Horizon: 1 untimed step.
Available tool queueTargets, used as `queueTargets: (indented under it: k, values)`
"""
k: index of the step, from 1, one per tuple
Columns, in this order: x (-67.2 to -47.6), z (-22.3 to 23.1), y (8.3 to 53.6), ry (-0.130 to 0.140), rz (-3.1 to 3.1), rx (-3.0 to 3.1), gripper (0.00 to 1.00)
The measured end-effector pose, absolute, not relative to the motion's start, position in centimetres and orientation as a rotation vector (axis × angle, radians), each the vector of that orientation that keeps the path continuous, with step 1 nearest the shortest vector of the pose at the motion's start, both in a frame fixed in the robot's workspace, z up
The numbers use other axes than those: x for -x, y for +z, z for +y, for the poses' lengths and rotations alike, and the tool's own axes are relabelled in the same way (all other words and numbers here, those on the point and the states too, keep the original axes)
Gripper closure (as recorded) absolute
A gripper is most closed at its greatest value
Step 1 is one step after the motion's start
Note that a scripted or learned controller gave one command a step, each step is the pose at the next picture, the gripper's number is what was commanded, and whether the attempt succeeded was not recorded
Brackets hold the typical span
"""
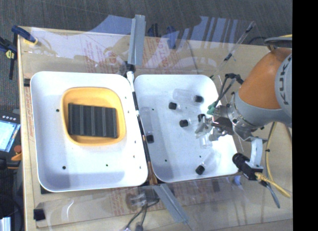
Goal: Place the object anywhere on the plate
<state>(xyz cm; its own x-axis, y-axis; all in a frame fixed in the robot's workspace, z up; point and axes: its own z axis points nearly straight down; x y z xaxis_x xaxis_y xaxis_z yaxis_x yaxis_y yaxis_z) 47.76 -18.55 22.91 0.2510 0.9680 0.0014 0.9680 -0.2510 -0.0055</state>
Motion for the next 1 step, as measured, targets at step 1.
queueTargets:
  k: [1]
  values:
    - [-52.93,-16.89,25.12,0.002,-1.951,2.459,1.0]
